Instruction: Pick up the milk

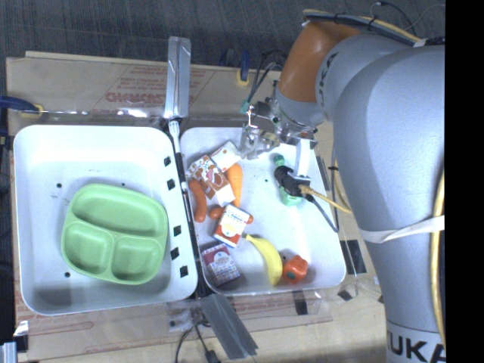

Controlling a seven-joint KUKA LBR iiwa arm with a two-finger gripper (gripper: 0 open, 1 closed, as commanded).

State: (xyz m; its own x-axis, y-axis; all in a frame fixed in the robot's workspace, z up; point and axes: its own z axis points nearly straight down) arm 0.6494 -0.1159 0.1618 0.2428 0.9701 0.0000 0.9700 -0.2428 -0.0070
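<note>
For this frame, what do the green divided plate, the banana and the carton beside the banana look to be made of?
Green plate: likely moulded plastic, matte with a soft sheen, uniform colour and rounded compartment ridges. Banana: probably a plastic toy, smooth and evenly yellow with a faint gloss. Carton: looks like printed card or a plastic replica; flat faces with graphics, too small to tell which.

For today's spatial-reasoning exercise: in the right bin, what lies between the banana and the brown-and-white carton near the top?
In the camera view, a small orange-and-white carton lies between the banana and the brown-and-white carton, with a carrot alongside.
</note>
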